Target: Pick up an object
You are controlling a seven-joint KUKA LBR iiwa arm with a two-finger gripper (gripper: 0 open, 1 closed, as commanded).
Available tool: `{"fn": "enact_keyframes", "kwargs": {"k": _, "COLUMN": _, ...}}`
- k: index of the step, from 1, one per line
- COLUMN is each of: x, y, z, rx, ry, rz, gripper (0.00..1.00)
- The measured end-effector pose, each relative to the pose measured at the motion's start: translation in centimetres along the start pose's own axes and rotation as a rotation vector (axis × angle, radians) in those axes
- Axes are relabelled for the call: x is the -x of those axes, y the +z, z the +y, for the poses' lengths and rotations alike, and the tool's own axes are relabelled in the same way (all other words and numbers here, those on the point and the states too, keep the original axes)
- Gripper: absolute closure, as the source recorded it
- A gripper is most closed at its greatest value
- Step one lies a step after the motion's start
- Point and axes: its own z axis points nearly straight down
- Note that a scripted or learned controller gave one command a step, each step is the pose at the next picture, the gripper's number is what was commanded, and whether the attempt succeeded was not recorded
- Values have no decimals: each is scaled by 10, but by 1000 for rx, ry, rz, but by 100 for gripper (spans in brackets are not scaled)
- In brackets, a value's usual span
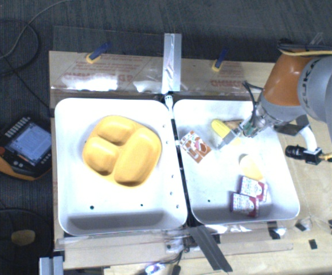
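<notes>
Nearest the camera, at the front of the right bin (280, 211), two small maroon packets (249, 196) lie touching, one partly over the other. Just behind them sits a pale yellow piece (250, 166), too washed out against the white floor to name. Further back a red-and-white patterned packet (195, 145) lies close to the divider between the bins. Beyond that, a yellow block (221, 128) rests just beside the tip of the jaws (232, 135); whether the jaws are apart or together I cannot tell, and nothing is visibly clamped. In the left bin (68, 211) a large yellow lumpy cushion-like object (121, 149) fills the middle, well apart from the arm (296, 85).

The likeliest target is the yellow block. The risk is a glancing contact: coming in at a slant beside it, the jaws may nudge it across the smooth floor instead of straddling it, and close on nothing.
</notes>
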Motion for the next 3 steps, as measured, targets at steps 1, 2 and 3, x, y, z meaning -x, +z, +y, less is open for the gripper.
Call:
{"fn": "enact_keyframes", "kwargs": {"k": 1, "x": -1, "y": -10, "z": 2, "rx": 4, "ry": 0, "rz": 0, "gripper": 100}}
{"fn": "enact_keyframes", "kwargs": {"k": 2, "x": -30, "y": -98, "z": 63, "rx": 0, "ry": 70, "rz": 0, "gripper": 100}}
{"fn": "enact_keyframes", "kwargs": {"k": 3, "x": -39, "y": -81, "z": 71, "rx": -3, "ry": 287, "rz": 3, "gripper": 100}}
